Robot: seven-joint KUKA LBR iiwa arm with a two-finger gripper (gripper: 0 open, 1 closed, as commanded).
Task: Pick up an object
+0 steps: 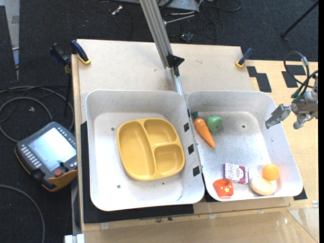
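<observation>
Your likeliest target is the carrot (204, 131), lying in the right bin (253, 101) close to the wall it shares with the left bin. Its long axis runs on a slant, the leafy green end (214, 122) up and to the right, the orange tip pointing down toward the near side. The other candidates sit clustered in the near right corner of that bin: a small pink-and-white box (236, 173), a red block (223, 188) just left of it, and an orange ball (271, 171) resting against a pale round piece (263, 186).

From all of these the gripper (283, 113) lies to the right, poised at the bin's right rim. The carrot is well apart from it, across the bare middle of the bin; the corner cluster is nearer, toward the front of the bench. The fingers carry nothing, but whether they stand wide or narrow you cannot tell at this size. The yellow divided plate (151, 148) in the left bin is farthest off.
</observation>
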